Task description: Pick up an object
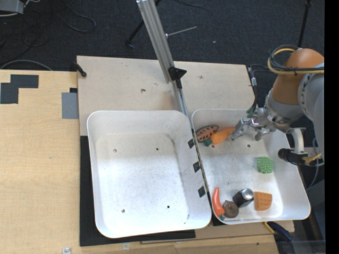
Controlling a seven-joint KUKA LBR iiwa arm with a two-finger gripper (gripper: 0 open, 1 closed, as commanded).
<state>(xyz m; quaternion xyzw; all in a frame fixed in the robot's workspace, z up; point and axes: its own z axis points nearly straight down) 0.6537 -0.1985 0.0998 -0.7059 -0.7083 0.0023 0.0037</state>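
— Where are we on the pick?

— Not done, I'd say. My gripper (244, 129) sits low over the upper part of the right bin (288, 192), just beside the carrot (221, 136), which lies next to a brown striped piece (206, 132) against the divider. I see nothing between the fingers. Whether the jaws are wide or narrow I cannot tell; the wrist hardware blurs them from up here.

— So what's left?

— Everything that counts: close on something and lift it. The carrot is the nearest candidate. The green ball (265, 165) is mid-bin, and the orange block (262, 200), dark can (243, 197) and red pepper (216, 199) crowd the near edge.

— Any labels or writing to go by?

— None I can read on any object.
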